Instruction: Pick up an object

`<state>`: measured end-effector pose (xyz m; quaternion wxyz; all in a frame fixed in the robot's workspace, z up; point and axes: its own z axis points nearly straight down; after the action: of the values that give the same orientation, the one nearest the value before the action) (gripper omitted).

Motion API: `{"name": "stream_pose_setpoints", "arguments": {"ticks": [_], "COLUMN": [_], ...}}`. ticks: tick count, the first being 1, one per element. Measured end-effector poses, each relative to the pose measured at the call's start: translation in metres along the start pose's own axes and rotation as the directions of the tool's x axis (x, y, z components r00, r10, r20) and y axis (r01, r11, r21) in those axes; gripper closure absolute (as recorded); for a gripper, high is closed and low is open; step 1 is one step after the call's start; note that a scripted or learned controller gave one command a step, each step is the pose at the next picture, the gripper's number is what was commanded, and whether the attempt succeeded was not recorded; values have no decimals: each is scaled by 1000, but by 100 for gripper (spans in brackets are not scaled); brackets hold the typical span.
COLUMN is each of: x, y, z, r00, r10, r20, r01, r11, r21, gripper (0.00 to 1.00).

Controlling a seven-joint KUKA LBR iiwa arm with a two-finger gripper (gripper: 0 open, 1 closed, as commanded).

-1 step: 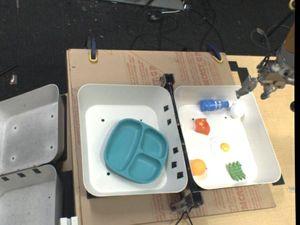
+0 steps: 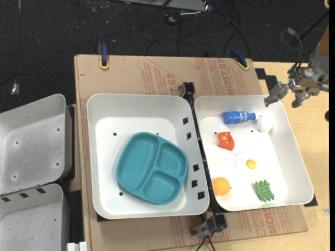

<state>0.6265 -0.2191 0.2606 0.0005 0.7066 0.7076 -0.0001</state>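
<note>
Above the right white bin's (image 2: 293, 140) far rim, the gripper (image 2: 287, 94), fingers spread and holding nothing, risks nudging the blue plastic bottle (image 2: 238, 117) into rolling away.

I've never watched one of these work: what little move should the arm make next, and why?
Probably a short move in over the right bin toward the blue bottle. The gripper sits at that bin's far right corner with nothing between its open fingers, and the bottle, beside a white ball, looks like the nearest object.
</note>
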Motion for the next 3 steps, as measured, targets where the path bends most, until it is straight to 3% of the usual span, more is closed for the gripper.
{"name": "stream_pose_setpoints", "arguments": {"ticks": [2, 3], "x": [0, 1], "y": [3, 2], "z": [127, 171], "r00": [1000, 1000], "r10": [0, -1], "r20": [-2, -1], "r01": [0, 1], "r11": [1000, 1000], "r21": [5, 4], "gripper": [0, 0]}}
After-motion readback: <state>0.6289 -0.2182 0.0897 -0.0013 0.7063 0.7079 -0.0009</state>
